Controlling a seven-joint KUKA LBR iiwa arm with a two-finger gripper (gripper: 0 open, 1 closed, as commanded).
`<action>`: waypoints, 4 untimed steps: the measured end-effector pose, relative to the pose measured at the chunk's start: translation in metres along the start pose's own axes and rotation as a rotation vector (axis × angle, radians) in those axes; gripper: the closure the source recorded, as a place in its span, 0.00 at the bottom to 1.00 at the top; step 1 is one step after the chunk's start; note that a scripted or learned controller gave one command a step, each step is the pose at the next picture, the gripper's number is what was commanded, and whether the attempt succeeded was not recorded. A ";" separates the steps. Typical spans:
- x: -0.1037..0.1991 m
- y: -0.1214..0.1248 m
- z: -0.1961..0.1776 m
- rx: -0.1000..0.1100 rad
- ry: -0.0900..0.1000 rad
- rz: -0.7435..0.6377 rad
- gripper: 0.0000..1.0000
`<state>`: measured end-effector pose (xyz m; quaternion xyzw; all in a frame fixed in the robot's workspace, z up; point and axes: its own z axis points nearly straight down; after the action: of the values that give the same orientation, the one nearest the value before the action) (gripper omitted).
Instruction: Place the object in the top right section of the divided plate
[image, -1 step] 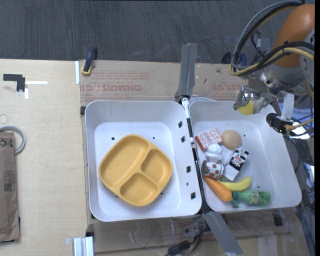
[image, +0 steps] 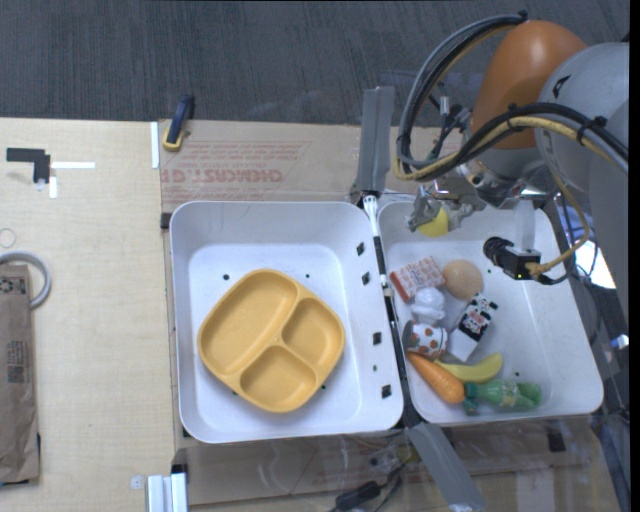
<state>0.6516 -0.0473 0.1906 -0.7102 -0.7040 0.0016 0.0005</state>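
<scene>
Arm reaches in from 3 o'clock; gripper sits at the 11 o'clock corner of the right bin, raised a little above the floor by the look of it. A small yellow object shows between the fingers, which are closed on it; its identity is too blurred to call. Left bin holds the divided plate, tilted in plan, all three compartments bare. Target taken as the compartment at the plate's 2 o'clock, the top right section. Remaining clutter in the right bin: carrot, banana, green bottle, egg-like ball, a red-and-white packet. Judgement: pick appears done, transport step is now in hand. Next move calls for a lift clear of the wall between the bins, travel toward 8 o'clock across that wall, then descent over the 2 o'clock compartment before release. Risk: grip looks marginal, object hangs low at the fingertips and could slip in transit.
</scene>
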 end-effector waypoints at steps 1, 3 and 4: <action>0.073 -0.025 -0.001 -0.001 0.000 -0.130 1.00; 0.139 -0.019 -0.001 -0.002 -0.001 -0.094 1.00; 0.221 -0.016 0.098 -0.004 -0.001 -0.212 1.00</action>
<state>0.6376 0.1733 0.0922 -0.6316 -0.7753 0.0003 -0.0013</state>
